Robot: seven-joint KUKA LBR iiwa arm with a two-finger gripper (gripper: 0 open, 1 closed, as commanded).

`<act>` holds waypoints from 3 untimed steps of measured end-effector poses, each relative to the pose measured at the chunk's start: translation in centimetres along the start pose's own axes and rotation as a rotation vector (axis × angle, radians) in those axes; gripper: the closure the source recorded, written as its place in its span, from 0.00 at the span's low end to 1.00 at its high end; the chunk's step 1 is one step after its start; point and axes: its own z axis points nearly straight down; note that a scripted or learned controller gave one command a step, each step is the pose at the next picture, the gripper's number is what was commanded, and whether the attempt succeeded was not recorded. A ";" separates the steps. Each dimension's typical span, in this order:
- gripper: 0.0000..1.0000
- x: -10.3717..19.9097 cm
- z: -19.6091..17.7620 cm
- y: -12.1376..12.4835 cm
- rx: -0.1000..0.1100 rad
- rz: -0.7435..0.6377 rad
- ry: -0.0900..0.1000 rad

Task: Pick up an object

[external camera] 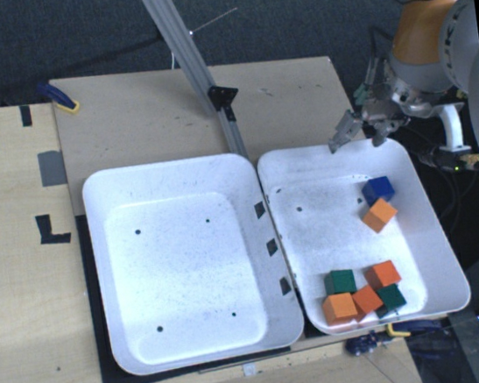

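Right bin [418, 205] with blue cube [378, 187] below seemingly open, empty jaws [357, 137], apart.

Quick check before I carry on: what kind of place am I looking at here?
Likely a robotics lab test bench: two white bins on a wooden bench marked with tape, coloured blocks in one bin, and a metal camera pole.

1. Arm [451, 32]: rounded grey casing with a broad orange band [421, 32] above the wrist.
2. Orange cap at the top, black cable looped over it.
3. Gripper [359, 129]: dark grey metal, thin wires alongside.
4. White bracket below the wrist.
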 end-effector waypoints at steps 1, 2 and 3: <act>0.00 0.0 0.0 0.0 0.001 0.001 -0.001; 0.00 0.3 6.5 -0.1 0.007 0.000 0.001; 0.00 0.4 11.3 -0.2 0.006 0.000 0.000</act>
